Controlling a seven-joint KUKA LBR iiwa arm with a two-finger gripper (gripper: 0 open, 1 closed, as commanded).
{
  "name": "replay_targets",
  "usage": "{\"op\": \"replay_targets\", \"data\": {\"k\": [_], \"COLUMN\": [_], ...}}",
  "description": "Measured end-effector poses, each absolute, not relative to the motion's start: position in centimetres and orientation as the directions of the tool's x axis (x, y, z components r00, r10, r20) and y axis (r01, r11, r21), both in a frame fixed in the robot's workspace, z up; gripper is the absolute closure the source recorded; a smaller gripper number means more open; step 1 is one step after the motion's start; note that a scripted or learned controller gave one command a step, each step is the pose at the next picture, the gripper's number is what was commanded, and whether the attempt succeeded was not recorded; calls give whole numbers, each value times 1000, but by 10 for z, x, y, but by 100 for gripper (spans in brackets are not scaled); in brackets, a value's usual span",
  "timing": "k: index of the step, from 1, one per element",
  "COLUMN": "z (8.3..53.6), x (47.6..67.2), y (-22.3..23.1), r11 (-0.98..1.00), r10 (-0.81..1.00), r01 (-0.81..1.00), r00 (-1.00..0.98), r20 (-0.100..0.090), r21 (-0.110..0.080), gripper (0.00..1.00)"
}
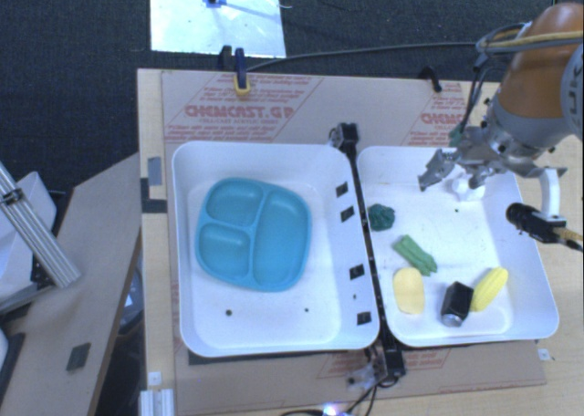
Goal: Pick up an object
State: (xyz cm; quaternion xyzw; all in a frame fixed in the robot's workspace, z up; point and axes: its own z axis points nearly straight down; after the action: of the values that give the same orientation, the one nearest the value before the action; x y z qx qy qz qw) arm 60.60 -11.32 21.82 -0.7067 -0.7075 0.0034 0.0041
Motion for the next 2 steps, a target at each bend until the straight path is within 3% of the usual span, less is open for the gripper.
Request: {"op": "replay_targets", "data": {"k": [1, 2], "z": [225, 163], "x": [609, 606], "y": [-113, -110], "r11": [3, 2], "r10": [1000, 1000], "r01": [1000, 1000], "r00": [-3, -2], "r20": [0, 0], "r21": [1, -4], "gripper": [0, 0]}}
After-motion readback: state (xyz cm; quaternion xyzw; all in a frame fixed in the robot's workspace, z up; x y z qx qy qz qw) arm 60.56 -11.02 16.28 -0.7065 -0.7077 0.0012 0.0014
